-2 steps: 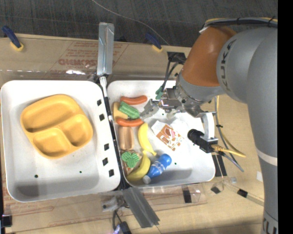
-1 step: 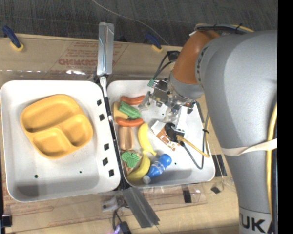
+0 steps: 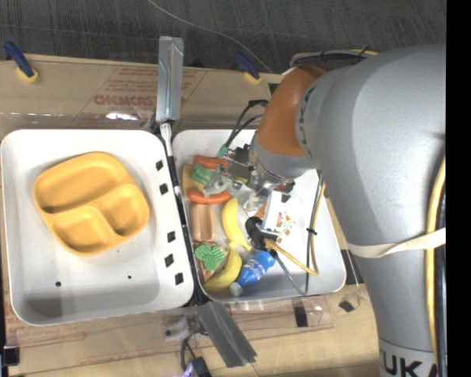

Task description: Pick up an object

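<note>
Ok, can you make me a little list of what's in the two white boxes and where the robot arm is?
left bin: one yellow tray with compartments
right bin: a heap of toys
in the heap: bananas, blue bottle, orange hot dog
arm: reaches in from the right, over the right bin
gripper: low over the heap
holding something: cannot tell

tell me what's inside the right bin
The right bin holds bananas, a hot dog, a blue bottle and green toys; the arm covers its upper right part.
</note>
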Motion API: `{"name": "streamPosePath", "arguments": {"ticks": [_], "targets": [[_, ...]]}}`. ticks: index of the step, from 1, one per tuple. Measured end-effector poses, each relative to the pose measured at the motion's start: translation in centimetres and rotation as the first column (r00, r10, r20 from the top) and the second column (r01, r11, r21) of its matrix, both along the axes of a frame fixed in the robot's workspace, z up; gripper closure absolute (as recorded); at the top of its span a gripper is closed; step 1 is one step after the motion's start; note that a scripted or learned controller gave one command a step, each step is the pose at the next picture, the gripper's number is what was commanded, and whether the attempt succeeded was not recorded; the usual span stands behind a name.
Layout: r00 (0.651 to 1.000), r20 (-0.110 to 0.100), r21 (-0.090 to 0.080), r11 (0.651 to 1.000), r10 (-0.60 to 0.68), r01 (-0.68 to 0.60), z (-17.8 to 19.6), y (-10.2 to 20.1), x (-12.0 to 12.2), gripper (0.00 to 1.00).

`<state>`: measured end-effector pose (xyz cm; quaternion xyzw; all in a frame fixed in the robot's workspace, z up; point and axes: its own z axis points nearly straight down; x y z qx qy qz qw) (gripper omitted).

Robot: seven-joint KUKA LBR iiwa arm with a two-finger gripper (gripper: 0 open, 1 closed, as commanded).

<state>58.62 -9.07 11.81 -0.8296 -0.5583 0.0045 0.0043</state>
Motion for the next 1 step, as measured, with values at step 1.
{"name": "streamPosePath", "arguments": {"ticks": [1], "targets": [[1.0, 0.012, -0.001, 1.0, 0.028, -0.028, -2.75, 0.06, 5.99, 0.0]]}}
